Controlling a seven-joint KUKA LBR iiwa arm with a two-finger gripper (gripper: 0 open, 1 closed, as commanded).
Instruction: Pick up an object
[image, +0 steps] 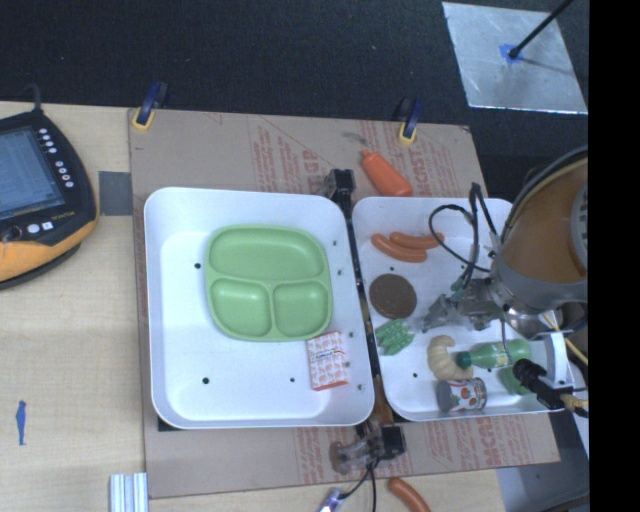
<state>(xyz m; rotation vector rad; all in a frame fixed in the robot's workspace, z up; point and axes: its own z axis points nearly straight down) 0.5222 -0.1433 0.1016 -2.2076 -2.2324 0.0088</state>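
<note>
The right bin (400, 405) holds two sausages (405, 245), a brown round patty (392, 295), a green leafy piece (392, 338), a pale curved pastry (442, 357), a green bottle (492, 354) lying on its side and a small printed can (462, 395). My gripper (452, 308) hangs low over this bin, just right of the patty and above the pastry and bottle. I see nothing held in it. The grey arm with its orange band (545, 235) covers the bin's right side.
The left bin (175, 390) holds a green divided plate (268, 280) and a small red-and-white packet (327, 360). An orange carrot (385, 175) lies on the cardboard behind the right bin. A teach pendant (35, 200) sits at far left.
</note>
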